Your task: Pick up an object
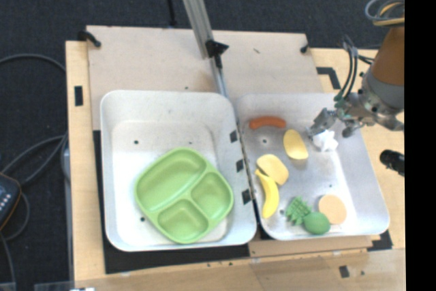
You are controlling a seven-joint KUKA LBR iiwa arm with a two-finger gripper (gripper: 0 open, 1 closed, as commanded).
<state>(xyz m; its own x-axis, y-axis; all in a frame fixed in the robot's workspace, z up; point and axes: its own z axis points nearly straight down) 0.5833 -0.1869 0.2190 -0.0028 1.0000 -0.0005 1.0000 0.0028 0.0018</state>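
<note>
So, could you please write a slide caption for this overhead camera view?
Gripper over the right bin of toy food, near a small white object; green divided plate in the left bin.

— What's where on the surface (272,61)?

— I see two bins side by side. The left bin (116,112) holds a divided plate (184,195). In the right bin (357,174): a sausage (267,123) at the back, a banana (269,195) by the left wall, a round piece (332,208) front right — a ball (316,223) just beside it.
</note>
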